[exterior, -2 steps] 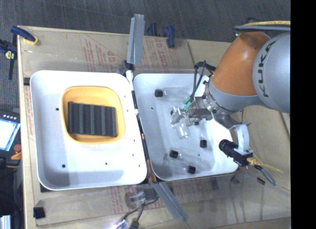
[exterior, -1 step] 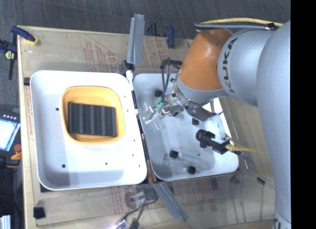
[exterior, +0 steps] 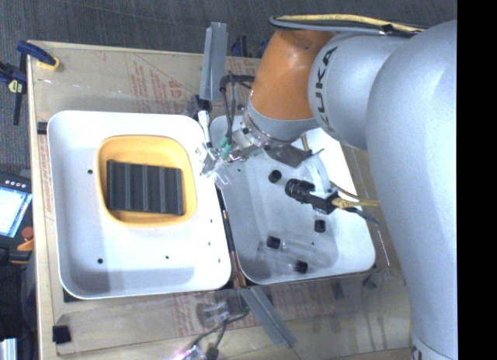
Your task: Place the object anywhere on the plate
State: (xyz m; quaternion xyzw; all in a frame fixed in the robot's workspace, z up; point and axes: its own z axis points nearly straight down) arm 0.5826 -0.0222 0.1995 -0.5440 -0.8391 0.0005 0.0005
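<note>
A yellow plate [exterior: 146, 146] with a dark ribbed rectangle [exterior: 145, 188] in its middle lies in the left white bin [exterior: 78, 265]. My gripper [exterior: 215, 162] hangs over the seam between the two bins, just right of the plate's right edge. Nothing can be made out in it. Several small dark pieces lie in the right bin [exterior: 357, 254], two of them [exterior: 273, 241] [exterior: 301, 266] at the ends of something clear near the front wall. The grey arm with its orange band [exterior: 283, 79] covers the right bin's back half.
A black cylinder with a yellow cable [exterior: 311, 194] juts from the wrist over the right bin. A metal bracket [exterior: 214, 60] stands behind the bins. A blue clamp [exterior: 39, 56] sits at the bench's back left corner, and a small device [exterior: 12, 211] lies off the left edge.
</note>
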